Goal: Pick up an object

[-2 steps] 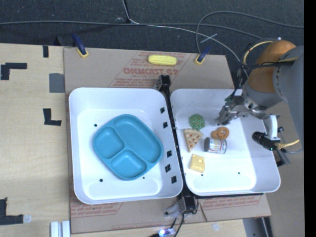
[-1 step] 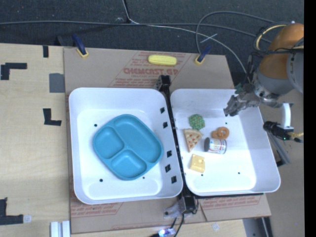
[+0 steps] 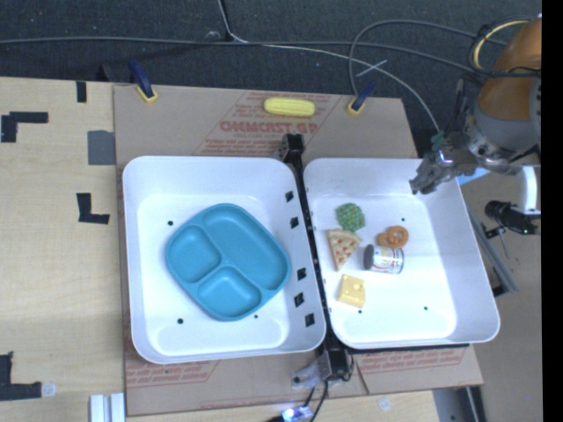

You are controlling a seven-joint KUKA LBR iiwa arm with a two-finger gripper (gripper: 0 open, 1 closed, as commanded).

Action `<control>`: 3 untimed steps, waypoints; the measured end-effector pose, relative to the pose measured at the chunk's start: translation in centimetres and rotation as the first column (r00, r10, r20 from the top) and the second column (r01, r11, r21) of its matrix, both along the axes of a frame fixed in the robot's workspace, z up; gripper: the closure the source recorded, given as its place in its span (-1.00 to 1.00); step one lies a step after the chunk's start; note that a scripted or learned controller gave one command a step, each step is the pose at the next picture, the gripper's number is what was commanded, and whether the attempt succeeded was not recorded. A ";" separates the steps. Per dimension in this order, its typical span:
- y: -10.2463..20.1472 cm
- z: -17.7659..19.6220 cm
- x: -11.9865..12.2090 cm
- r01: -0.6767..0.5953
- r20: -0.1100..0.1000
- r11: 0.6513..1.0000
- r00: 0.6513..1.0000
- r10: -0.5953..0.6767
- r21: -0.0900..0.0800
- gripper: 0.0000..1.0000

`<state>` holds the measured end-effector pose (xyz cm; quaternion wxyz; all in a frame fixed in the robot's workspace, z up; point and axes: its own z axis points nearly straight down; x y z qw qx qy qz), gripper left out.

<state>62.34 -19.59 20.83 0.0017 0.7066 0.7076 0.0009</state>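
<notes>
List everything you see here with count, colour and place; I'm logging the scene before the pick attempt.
bins: 2, white, side by side on the bench
divided tray: 1, blue, in the left bin
broccoli piece: 1, green, right bin, upper middle
pizza slice: 1, tan and red, below the broccoli
pretzel: 1, orange-brown, right of the pizza slice
small can: 1, silver, under the pretzel
cheese wedge: 1, yellow, lowest of the group
banana-like item: 1, yellow, on cardboard beyond the bins
clamps: 2, blue and yellow, cardboard's far edge
gripper: 1, grey, over the right bin's far right corner
</notes>
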 end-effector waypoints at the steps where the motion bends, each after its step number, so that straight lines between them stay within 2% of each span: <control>1: 5.3 -0.4 0.5 -0.005 -0.004 1.000 1.000 0.005 0.002 1.00; 2: 10.5 0.6 -0.9 -0.005 -0.005 1.000 1.000 0.005 0.003 1.00; 3: 15.2 1.5 -1.3 -0.005 -0.005 1.000 1.000 0.005 0.003 1.00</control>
